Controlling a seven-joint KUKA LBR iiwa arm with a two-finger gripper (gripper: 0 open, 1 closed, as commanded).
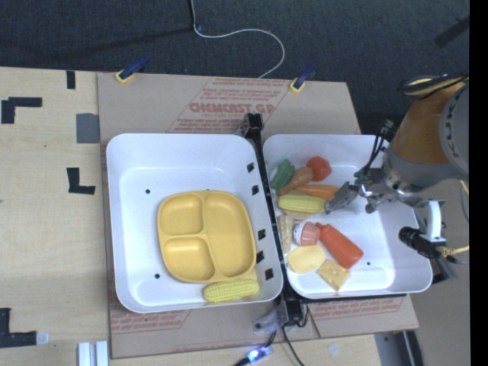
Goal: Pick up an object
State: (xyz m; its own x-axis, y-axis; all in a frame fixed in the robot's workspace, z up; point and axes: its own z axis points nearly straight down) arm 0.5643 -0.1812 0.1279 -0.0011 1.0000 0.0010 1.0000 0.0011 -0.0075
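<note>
Objects for picking lie clustered in the right bin (381, 277): at its 9 o'clock a corn cob (301, 203), at 6 o'clock an orange bottle (335, 244). Left bin (126, 204) holds a yellow divided plate (206, 235). Gripper (345, 197), at the right bin's centre, points toward 9 o'clock; finger state cannot be told.

Two white bins (122, 204) rest on a cardboard sheet (221, 105), under a looping white cable (252, 33).

Even, bright overhead light, soft shadows, mild glare on white bins (130, 166), slight overall blur
</note>
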